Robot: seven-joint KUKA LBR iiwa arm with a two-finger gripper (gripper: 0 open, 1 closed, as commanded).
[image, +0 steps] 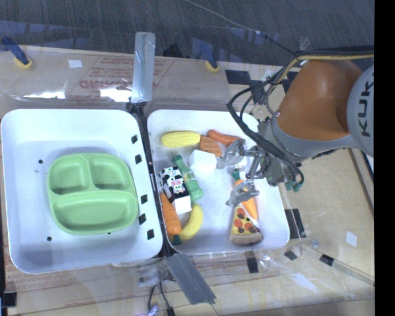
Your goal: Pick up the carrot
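The carrot [172, 215] is a short orange piece lying along the left wall of the right bin [276, 229], near its front. A yellow banana [195, 222] lies against its right side and a cow-print block [174, 180] sits just behind it. My gripper [239, 175] hangs over the right half of that bin, well to the right of the carrot and a little further back. It is open, with one finger [232, 155] towards the back, the other [243, 194] towards the front, and only bin floor between them.
The right bin also holds a corn cob [181, 138], a sausage [221, 138], a white cube [201, 159], a green bottle [188, 179] and a pizza slice [245, 222] just in front of the gripper. A green divided plate [91, 192] lies in the left bin [20, 242].
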